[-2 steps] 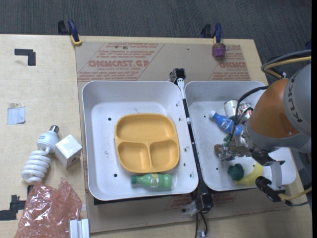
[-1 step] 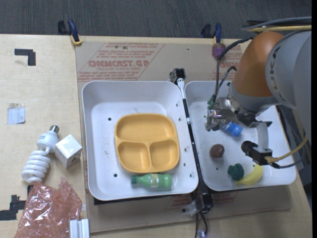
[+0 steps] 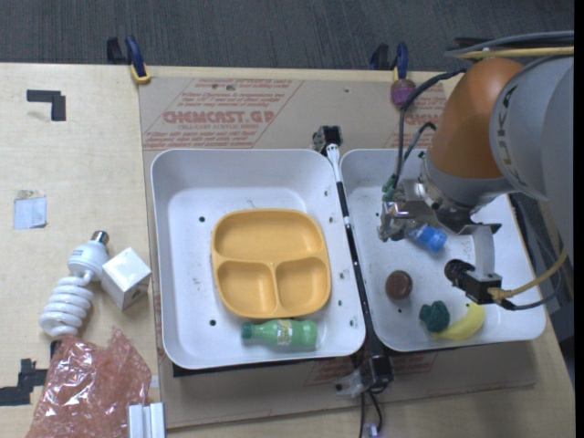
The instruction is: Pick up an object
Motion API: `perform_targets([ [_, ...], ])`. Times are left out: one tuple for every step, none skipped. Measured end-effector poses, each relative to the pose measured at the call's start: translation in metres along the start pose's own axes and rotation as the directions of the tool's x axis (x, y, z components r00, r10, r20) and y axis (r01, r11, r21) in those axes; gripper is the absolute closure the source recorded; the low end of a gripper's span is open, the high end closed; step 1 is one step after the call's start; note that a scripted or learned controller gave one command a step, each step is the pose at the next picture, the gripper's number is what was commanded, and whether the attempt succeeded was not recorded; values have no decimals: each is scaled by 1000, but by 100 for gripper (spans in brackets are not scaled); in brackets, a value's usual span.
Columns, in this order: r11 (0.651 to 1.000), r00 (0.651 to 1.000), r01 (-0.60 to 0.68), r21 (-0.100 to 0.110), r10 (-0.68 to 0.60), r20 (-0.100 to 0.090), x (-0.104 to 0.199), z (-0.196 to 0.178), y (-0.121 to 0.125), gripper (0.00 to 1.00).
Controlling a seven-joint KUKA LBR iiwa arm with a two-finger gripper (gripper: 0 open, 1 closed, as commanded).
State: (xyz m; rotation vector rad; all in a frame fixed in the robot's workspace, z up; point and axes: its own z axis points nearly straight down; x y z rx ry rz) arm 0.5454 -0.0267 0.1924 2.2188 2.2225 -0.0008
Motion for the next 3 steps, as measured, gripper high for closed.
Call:
perform_targets([
  [1000, 1000, -2, 1, 2, 0, -35, 0, -68, 0],
  [1000, 1000, -4, 0, 4, -1, -67, 100, -68, 0],
  [1000, 1000, -4, 0, 4, -1, -67, 100, -68, 0],
])
